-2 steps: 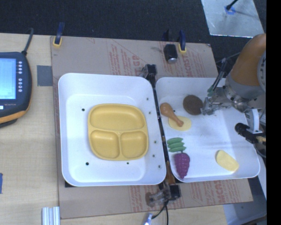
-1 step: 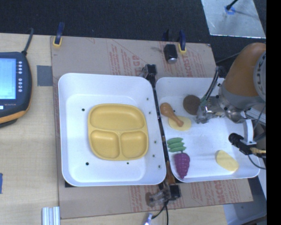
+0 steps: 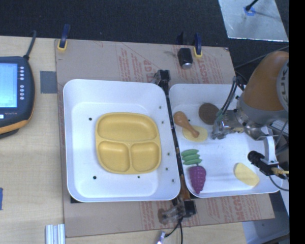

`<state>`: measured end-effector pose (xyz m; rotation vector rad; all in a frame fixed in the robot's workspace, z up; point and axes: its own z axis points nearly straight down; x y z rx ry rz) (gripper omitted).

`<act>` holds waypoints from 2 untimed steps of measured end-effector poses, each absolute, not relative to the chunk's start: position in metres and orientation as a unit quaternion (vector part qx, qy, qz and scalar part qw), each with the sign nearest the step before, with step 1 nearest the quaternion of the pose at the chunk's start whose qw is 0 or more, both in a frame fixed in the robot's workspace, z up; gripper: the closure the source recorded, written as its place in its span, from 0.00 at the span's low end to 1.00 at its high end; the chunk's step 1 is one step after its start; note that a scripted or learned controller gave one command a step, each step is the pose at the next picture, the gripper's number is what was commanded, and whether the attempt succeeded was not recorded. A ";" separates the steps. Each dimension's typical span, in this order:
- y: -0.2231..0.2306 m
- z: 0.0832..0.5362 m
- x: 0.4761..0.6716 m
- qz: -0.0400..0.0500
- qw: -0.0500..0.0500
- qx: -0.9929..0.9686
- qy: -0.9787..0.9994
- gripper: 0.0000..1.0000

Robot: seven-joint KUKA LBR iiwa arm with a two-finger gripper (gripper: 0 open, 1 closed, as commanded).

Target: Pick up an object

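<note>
1. Where the right bin (image 3: 229,184) comes nearest, a purple grape bunch (image 3: 196,177), green pods (image 3: 190,156) and a yellow piece (image 3: 246,174) lie well apart.
2. Farther back, the gripper (image 3: 219,130) hangs low just beside a yellow slice (image 3: 199,134) under a wooden spoon (image 3: 185,123); its state cannot be told.
3. Behind it, a brown disc (image 3: 208,113) is partly hidden by cables.
4. The left bin (image 3: 76,136) holds a yellow divided tray (image 3: 127,142).

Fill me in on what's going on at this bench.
A grey and orange robot arm reaches in from the right over the right bin, its claw low near the bin's upper middle. The toy foods lie loose there: a brown disc, a drumstick, green pea pods, purple grapes and a yellow piece. The left bin holds a yellow divided plate.
</note>
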<state>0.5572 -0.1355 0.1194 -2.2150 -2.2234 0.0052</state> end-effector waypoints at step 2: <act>-0.121 0.094 0.634 -0.001 -0.002 -0.706 -0.709 0.00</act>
